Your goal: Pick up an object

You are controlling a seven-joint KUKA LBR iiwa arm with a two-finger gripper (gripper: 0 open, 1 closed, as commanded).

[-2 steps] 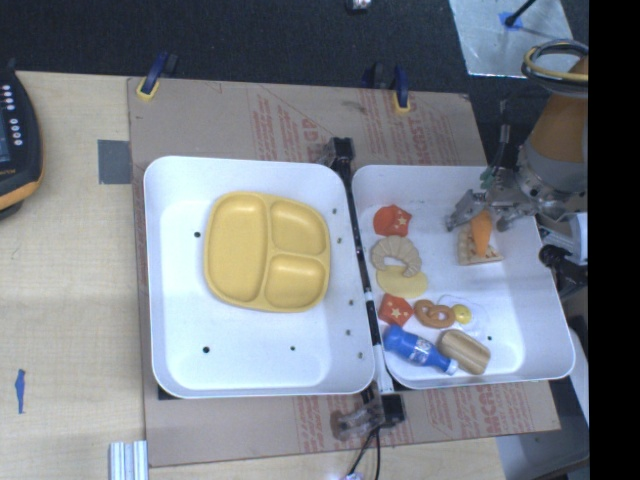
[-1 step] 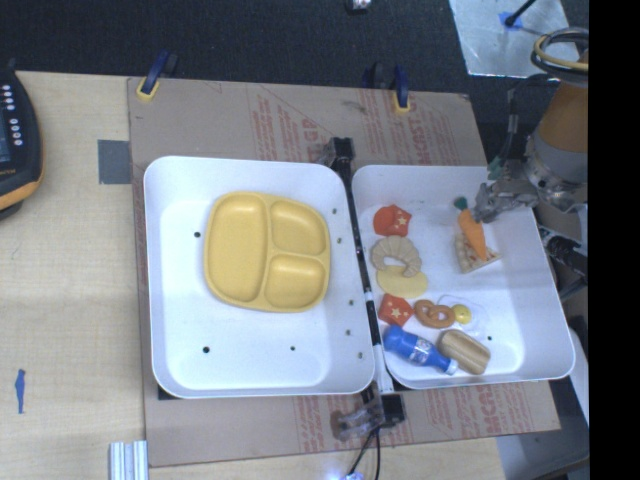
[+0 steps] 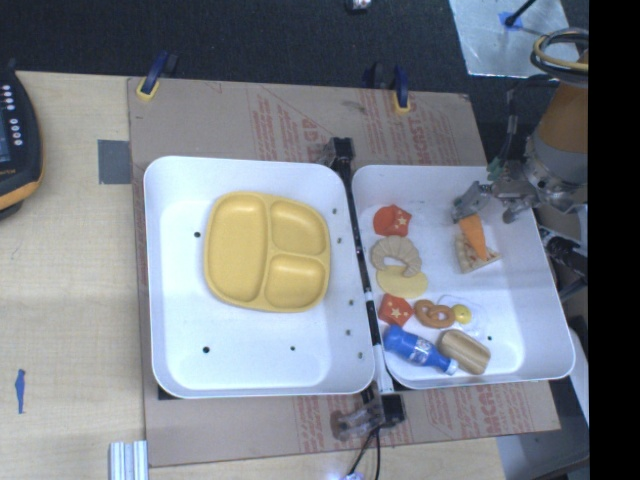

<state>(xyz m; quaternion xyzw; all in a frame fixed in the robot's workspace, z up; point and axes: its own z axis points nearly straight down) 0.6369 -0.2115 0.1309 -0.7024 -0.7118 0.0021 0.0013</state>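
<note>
Grey arm (image 3: pixel 556 163), orange band (image 3: pixel 566 118), dark metal fingers (image 3: pixel 470 203)

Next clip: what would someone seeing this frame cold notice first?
The yellow divided plate dominates, lying alone in the left bin. Next comes the clutter of small toy foods in the right bin: a croissant, a blue bottle and a pretzel among them. At the right bin's upper right, the gripper hangs just above an orange-topped piece.

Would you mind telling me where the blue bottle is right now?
The blue bottle lies near the right bin's front edge, beside the brown bread roll.
</note>
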